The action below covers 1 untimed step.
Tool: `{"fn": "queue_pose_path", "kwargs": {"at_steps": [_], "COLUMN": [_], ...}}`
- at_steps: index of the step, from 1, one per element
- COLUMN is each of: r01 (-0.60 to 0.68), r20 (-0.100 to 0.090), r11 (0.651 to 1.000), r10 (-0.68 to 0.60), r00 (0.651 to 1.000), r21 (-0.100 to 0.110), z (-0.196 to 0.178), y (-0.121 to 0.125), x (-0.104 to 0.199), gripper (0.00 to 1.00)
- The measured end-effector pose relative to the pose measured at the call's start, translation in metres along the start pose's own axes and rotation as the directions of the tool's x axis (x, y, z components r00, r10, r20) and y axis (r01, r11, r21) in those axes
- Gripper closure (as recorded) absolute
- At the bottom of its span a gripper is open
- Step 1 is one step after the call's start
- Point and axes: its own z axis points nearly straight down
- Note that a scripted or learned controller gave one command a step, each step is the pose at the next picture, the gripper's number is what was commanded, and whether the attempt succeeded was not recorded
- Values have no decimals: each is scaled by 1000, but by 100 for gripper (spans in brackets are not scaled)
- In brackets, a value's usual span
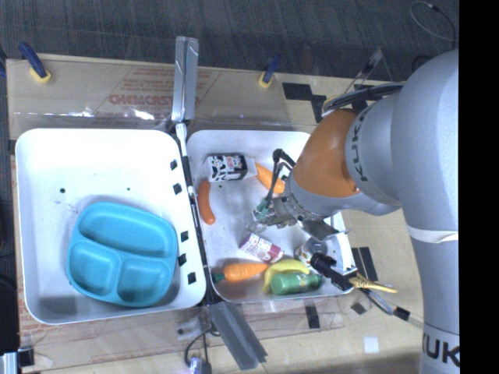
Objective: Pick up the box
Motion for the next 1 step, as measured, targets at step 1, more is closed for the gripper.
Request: {"fn": "queue_pose_path", "kwargs": {"at_steps": [1], "r01": [0], "r20": [0], "r11": [1000], "r10": [0], "r00": [1000], "r21": [0], "z": [0], "y": [0], "x": [0], "gripper": [0]}}
